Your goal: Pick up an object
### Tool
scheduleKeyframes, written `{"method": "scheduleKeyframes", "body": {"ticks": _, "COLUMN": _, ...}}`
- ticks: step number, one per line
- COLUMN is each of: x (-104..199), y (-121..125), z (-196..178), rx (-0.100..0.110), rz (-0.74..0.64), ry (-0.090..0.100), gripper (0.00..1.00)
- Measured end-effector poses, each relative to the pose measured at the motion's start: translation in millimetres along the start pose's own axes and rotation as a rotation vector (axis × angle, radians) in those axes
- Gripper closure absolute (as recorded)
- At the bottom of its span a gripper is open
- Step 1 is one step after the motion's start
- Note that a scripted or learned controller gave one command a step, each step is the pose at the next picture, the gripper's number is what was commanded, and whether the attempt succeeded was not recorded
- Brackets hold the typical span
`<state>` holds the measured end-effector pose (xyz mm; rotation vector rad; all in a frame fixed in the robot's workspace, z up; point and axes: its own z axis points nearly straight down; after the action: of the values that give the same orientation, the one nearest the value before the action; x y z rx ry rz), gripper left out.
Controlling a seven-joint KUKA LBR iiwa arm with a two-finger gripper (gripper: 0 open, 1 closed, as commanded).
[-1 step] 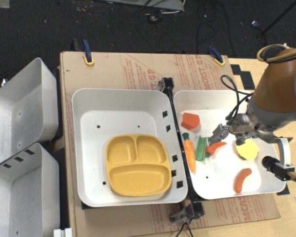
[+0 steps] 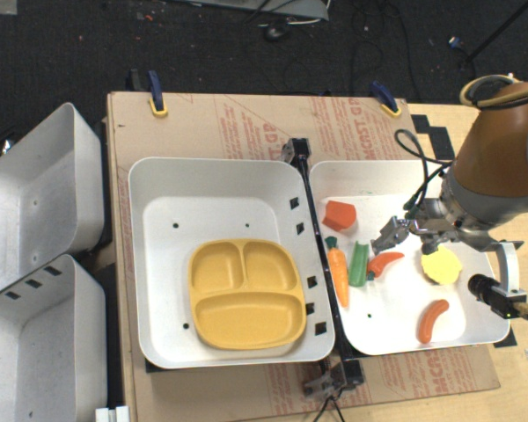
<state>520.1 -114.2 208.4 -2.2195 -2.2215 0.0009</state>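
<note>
Hovering over the right bin with the claw (image 2: 394, 233) and nothing grabbed yet

Can't tell from this angle whether the claw is spread or pinched, it's just a dark blob low over the bin floor, and nothing visibly sits in it. Closest pick is the red pepper (image 2: 385, 263), just below the claw, nearly under it, lying at a slant. I'd go for that one: line up across its narrow width, drop straight down, squeeze only once it's bracketed. Green piece (image 2: 359, 264) sits just left of the pepper, touching or almost, so coming in sloppy could nudge both. Carrot (image 2: 338, 277) is further left by the bin wall, orange block (image 2: 340, 215) up and left, lemon (image 2: 441, 266) off to the right under the wrist, sausage (image 2: 432, 321) well below. Left bin (image 2: 158, 236) has a yellow tray (image 2: 246, 303), not relevant.
</note>
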Motion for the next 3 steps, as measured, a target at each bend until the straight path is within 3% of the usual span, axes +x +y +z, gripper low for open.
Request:
{"method": "scheduleKeyframes", "body": {"ticks": 2, "x": 1, "y": -1, "z": 107, "rx": 0.004, "rz": 0.002, "ry": 0.001, "gripper": 0.00}}
{"method": "scheduleKeyframes", "body": {"ticks": 3, "x": 0, "y": 0, "z": 114, "rx": -0.004, "rz": 0.004, "ry": -0.003, "gripper": 0.00}}
